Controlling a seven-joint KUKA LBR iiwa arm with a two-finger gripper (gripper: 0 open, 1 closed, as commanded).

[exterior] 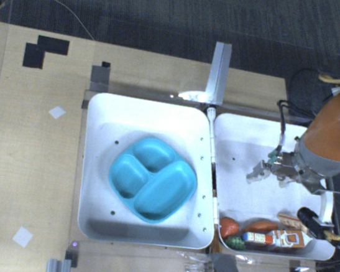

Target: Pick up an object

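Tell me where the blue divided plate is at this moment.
The blue divided plate lies in the middle of the left bin, across the divider from the right bin, where the gripper hangs.

Sits at nine o'clock: blue three-compartment plastic tray (152, 179) in left shallow white bin (106, 123); at three, two-finger metal gripper (264, 171) above right white bin (245, 136).

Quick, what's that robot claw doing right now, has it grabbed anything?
Gripper: over the right bin, above bare floor; nothing seen held, and open or shut cannot be told.
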